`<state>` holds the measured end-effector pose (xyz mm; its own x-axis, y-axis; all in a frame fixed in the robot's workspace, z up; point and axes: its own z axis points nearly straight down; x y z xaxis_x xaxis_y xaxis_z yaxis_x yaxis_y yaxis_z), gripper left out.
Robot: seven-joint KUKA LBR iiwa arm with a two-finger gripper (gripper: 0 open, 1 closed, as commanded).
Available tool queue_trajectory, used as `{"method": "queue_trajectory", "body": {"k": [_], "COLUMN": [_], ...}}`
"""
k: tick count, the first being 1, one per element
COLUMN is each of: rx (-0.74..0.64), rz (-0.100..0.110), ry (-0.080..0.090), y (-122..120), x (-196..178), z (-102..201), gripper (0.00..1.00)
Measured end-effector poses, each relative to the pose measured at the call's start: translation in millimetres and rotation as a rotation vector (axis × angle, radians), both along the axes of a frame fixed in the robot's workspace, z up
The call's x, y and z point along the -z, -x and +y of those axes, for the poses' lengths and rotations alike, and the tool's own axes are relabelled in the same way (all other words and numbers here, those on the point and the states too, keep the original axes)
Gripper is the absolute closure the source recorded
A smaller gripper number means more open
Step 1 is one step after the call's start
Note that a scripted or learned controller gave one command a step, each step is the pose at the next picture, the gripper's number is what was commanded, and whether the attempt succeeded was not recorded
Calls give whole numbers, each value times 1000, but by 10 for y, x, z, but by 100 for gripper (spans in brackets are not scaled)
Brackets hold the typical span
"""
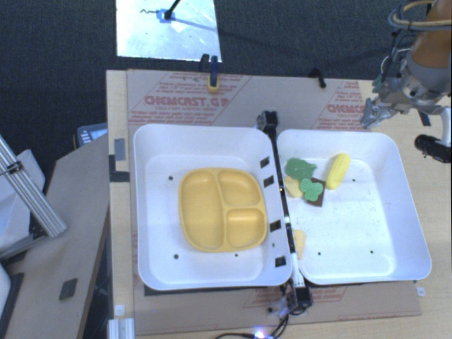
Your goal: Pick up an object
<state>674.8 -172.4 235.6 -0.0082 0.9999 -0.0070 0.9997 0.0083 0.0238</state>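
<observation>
Nearest the camera, a small pale yellow piece [299, 243] lies at the left wall of the right bin [395, 260], well below and left of the jaws. In the left bin [152, 260], far to the jaws' left and lower, a yellow divided tray [222, 209] lies flat with three compartments.

Farther up the right bin, two green leafy pieces [302, 176] lie together, the lower one on a small brown piece [318, 197]. Just right of them lies a yellow corn cob [337, 171], its long axis tilted steeply: the upper end points up and slightly right toward the jaws, the lower end down and left. It sits below and left of the jaws, well apart from them.

The gripper [372, 114] hangs above the bin's far right corner, over the board beneath. Whether the jaws stand apart or together cannot be told; nothing shows between them.

Beyond the bins, red lettering on the board [233, 94] reads "CHEMCAST GP".
</observation>
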Motion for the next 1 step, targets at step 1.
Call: {"method": "queue_trajectory", "body": {"k": [1], "rx": [9], "rz": [16], "ry": [-3], "y": [56], "x": [-434], "z": [-365], "gripper": [100]}}
